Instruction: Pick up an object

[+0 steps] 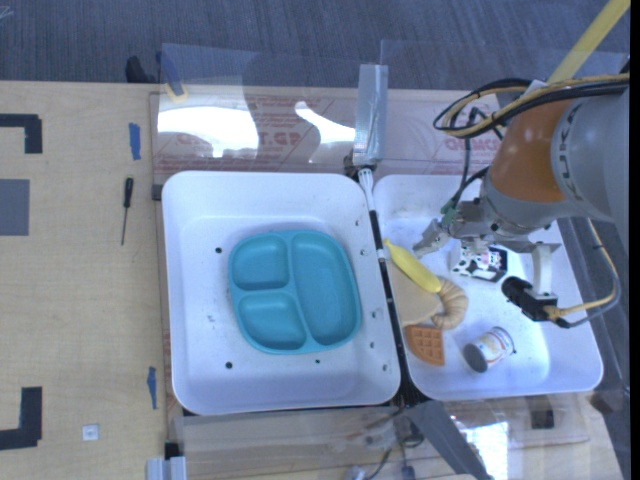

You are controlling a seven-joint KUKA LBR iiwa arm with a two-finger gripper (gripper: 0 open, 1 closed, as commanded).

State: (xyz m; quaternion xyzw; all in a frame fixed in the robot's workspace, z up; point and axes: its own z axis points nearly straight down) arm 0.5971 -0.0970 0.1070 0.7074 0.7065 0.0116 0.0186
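- Setting: robotics lab test bench.
- Evidence: wooden bench (70, 308) with black tape markers (22, 133), two white bins (190, 228), clear shield panels (250, 128), cabled grey arm (590, 148).

The tool's (440, 236) finger state is too small to tell. The arm (580, 153) behind it is cut off at the frame edge.

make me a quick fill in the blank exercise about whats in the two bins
1. The divided plate in the left bin is ____ in colour.
2. That plate has ____ compartments.
3. The banana, waffle and small can all lie in the ____ bin.
4. The gripper hangs over the ____ bin.

Missing words: blue; three; right; right
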